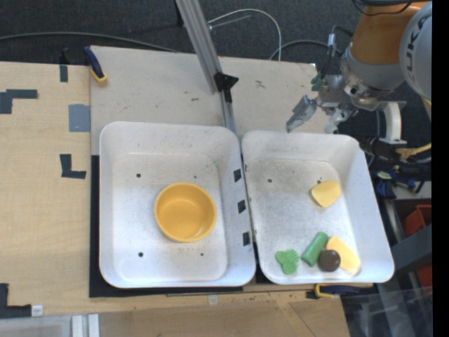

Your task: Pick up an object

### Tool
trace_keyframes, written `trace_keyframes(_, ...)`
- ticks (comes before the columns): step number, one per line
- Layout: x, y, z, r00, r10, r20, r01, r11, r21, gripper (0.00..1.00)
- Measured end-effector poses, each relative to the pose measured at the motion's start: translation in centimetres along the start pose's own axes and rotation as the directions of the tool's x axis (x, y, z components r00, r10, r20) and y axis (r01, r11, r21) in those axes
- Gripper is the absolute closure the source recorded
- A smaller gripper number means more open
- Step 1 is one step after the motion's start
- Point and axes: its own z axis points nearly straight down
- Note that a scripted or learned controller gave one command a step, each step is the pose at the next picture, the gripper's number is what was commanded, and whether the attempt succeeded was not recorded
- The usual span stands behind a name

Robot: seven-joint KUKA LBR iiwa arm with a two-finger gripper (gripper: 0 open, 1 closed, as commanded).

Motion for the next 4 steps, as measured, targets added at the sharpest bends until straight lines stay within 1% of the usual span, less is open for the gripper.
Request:
trace_keyframes(1, 0.0, 0.0, 0.0, 1.0, 0.0, 0.0, 0.0, 1.0, 0.0, 0.0)
trace_keyframes(2, 0.3, 0.4, 4.5, 1.0, 0.0, 0.001, 0.0, 1.0, 0.005, 0.0)
trace_keyframes(3, 0.4, 0.1, 8.9, 1.0, 0.0, 0.001, 0.0, 1.0, 0.005, 0.0)
trace_keyframes(4, -0.5, 0.2, 14.7, 1.0, 0.002, 0.001, -0.002, 1.0, 0.006, 0.0)
